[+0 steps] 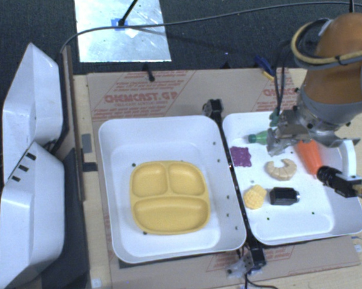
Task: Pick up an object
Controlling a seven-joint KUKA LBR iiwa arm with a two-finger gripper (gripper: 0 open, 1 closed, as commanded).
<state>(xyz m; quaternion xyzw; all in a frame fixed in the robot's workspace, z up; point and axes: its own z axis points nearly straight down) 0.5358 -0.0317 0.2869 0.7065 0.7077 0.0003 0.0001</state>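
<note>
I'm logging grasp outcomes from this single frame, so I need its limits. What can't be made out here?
- Gripper, camera view: the wrist above covers its fingers, so grip state can't be read.
- Green object: partly behind the gripper; identity unclear.
- Orange carrot-like piece: its top end runs under the arm.
- Right bin: its far right corner lies under the arm.

A: Arm (339,62): bulky rounded housing, orange-tan on top, grey shell underneath.

B: Cabling?

A: A yellowish hose loops over the upper left of the orange section. Thin dark cables run down its left side toward the wrist.

B: And the gripper (275,141)?

A: Grey metal block, boxy, with angular edges, darker parts beneath. Detail too small to read; no markings or screws legible.
</note>
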